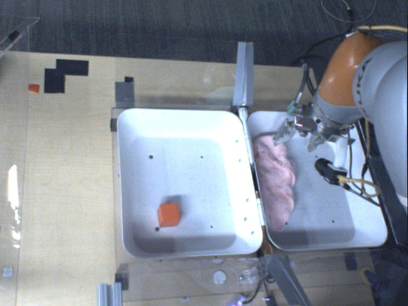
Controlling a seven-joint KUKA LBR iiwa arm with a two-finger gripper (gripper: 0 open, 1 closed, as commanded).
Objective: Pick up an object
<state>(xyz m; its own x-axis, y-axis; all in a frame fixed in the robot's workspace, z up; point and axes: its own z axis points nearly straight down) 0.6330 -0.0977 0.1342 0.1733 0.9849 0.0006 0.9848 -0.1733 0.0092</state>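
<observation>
Two white bins sit side by side on the surface: the left bin [127, 190] holds a small orange block [169, 215] near its front-left corner, and the right bin [357, 231] holds a pink cloth [275, 180] bunched along its left wall. The cloth looks soft, light and limp, best pinched at a raised fold, whereas the block appears rigid and graspable across opposite faces. The end effector [305, 127] hovers over the right bin's back edge; whether it is apart or together cannot be told.
</observation>
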